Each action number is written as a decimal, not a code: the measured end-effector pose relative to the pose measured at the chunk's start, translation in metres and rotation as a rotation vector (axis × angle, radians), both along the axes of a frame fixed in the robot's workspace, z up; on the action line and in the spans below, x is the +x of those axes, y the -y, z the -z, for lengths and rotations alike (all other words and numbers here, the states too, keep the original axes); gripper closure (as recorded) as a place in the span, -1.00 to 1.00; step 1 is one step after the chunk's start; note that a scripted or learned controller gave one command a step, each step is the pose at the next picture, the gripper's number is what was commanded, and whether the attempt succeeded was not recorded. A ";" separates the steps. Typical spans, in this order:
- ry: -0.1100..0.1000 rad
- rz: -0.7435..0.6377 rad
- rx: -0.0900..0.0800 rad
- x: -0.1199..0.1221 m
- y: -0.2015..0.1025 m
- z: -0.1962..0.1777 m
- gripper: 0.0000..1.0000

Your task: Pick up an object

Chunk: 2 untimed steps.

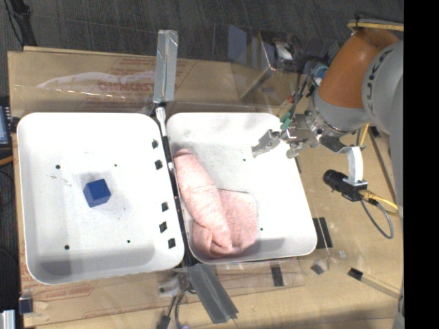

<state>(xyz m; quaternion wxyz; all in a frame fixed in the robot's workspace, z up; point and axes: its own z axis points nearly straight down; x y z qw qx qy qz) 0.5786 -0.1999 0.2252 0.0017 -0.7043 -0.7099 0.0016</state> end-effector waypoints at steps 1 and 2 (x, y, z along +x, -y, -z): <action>0.002 -0.175 0.001 -0.047 -0.025 0.133 -1.00; 0.001 -0.248 0.001 -0.051 -0.072 0.135 -1.00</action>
